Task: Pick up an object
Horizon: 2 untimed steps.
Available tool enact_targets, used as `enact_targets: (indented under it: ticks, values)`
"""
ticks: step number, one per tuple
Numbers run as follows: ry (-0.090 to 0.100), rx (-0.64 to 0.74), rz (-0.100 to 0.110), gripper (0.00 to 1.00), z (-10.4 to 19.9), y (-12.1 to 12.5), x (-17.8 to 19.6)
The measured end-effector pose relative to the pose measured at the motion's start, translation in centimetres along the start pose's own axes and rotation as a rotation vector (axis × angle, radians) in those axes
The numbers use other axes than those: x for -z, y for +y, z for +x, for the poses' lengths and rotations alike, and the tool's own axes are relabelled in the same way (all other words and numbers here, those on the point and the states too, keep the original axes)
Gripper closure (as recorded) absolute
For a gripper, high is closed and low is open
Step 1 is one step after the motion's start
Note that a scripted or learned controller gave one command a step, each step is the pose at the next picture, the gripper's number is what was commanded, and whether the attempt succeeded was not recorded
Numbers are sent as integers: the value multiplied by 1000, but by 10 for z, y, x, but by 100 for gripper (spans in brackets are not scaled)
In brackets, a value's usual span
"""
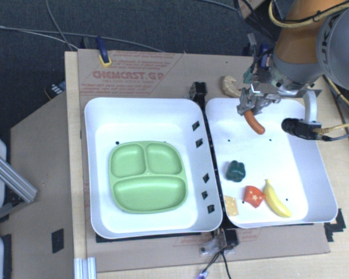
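Orange-red sausage (256, 124) lies on a slant near the back of the right bin (305, 167), its upper end touching the tip of the pincer (248, 110). From this slanted overhead view I cannot tell whether the pincer is clamped on that end or only standing over it. Nor is it clear whether the sausage rests on the bin floor or hangs just above it. The grey arm (337, 45), with an orange band above the wrist, reaches in from the right and points the pincer downward, which suits a grasp from above. The sausage sits well apart from the other toys, so it looks like the easiest pick, with room on every side.

Toward the front of the same bin are 4 more things. A green pepper (236, 171) comes first. Nearer the front edge are a red fruit (253, 196), a banana (276, 199) just beside it, and a pale cracker (231, 205) by the inner wall. The left bin (99, 156) holds 1 green tray (148, 176) with 3 compartments. Both bins sit side by side on a cardboard-covered worktop (134, 77). A beige lump (230, 85) lies on the worktop just behind the right bin.
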State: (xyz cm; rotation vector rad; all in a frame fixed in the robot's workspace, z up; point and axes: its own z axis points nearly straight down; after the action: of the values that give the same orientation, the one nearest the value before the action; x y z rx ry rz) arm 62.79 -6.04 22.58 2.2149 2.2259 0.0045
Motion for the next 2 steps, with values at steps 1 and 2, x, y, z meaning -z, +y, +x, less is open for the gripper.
enact_targets:
  ticks: [1,2]
  values:
    - [0,1,1,100,50,15,-7]
    - [1,1,1,100,94,23,-2]
